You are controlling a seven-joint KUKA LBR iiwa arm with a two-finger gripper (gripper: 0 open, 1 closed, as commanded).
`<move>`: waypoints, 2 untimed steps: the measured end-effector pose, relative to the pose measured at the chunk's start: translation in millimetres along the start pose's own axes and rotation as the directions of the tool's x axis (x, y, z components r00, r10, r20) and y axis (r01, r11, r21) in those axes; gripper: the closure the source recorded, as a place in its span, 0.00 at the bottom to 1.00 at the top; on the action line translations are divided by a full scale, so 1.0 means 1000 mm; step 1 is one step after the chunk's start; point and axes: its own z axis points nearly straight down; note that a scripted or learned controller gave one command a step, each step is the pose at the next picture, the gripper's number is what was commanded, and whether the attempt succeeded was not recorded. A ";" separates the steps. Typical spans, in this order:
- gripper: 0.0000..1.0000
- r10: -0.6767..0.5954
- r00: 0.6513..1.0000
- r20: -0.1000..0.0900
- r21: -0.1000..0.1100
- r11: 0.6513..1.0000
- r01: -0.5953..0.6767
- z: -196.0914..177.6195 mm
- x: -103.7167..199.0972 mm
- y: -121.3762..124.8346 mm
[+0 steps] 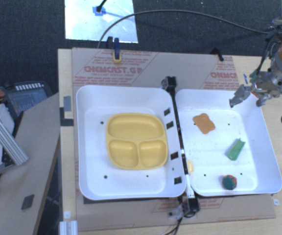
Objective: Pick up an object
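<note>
Objects for picking, all in right bin (270,180): red-green ball (229,181) at 6 o'clock, nearest; green block (236,149) just beyond; orange piece (204,123) at 10 o'clock. Left bin (89,131) carries yellow tray (136,141). Nothing lifted yet; descent and grasp remain. Gripper (251,95) at bin's 1 o'clock, fingers spread, empty, touching nothing.

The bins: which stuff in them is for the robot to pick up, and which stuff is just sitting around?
For the job:
- hand, above the right bin's far corner
- orange piece, right bin
- green block, right bin
- red and green ball, right bin

Just lying about:
- yellow tray, left bin
- clamp on the board's far edge
- cable across the floor
</note>
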 end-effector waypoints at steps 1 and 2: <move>0.00 -0.002 1.000 0.002 -0.009 1.000 0.002 -0.005 0.000 0.002; 0.00 -0.001 1.000 0.001 -0.006 1.000 0.001 0.036 -0.001 0.003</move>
